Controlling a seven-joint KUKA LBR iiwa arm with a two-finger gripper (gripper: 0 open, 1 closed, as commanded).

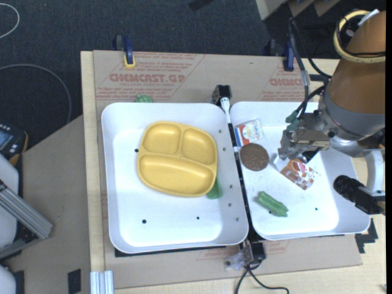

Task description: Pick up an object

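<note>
Dark carpet (pixel 92 17) surrounds a bench topped with brown board (pixel 184 72), clamped at the back by two blue clamps (pixel 128 51). Left bin (pixel 122 213): a yellow divided plate (pixel 177 158) sits in the upper middle, apart from the left wall. A green item (pixel 214 190) peeks out from under the plate's lower right edge, near the bin's right wall. Wide bare floor along the left side and the whole front of this bin. A black strip (pixel 233 139) runs along the seam between the bins.

Right bin (pixel 318 225): a small white and red packet (pixel 248 131) lies near the back left corner, a brown disc (pixel 254 157) just beside it in front. A green pepper-shaped piece (pixel 272 203) lies alone toward the front, open floor around it. A red and white packet (pixel 299 173) lies mid-bin, directly below the gripper (pixel 298 147). Whether the claw is open or closed: cannot tell; the wrist body hides it. The grey arm with an orange band (pixel 361 41) covers the bin's back right part.
</note>
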